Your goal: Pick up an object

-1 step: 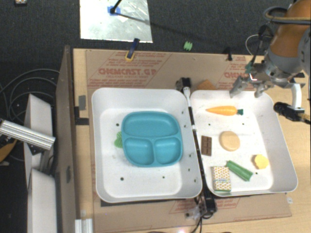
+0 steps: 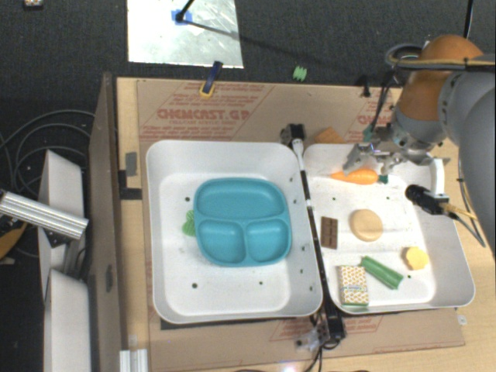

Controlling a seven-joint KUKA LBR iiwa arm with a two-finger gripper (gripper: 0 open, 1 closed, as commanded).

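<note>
A grey robot arm reaches in from the right over the right-hand white bin [image 2: 457, 285]. Its gripper [image 2: 370, 160] hangs just above an orange carrot [image 2: 355, 177] at the bin's far edge; the fingers look slightly spread, though glare makes this uncertain. The left bin [image 2: 167, 285] holds a blue divided tray [image 2: 240, 219].

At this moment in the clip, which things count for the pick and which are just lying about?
In play:
gripper, low over the right bin
carrot just below it

Lying about:
round tan piece
brown block
green piece
yellow piece
patterned box
blue divided tray in the left bin
</note>
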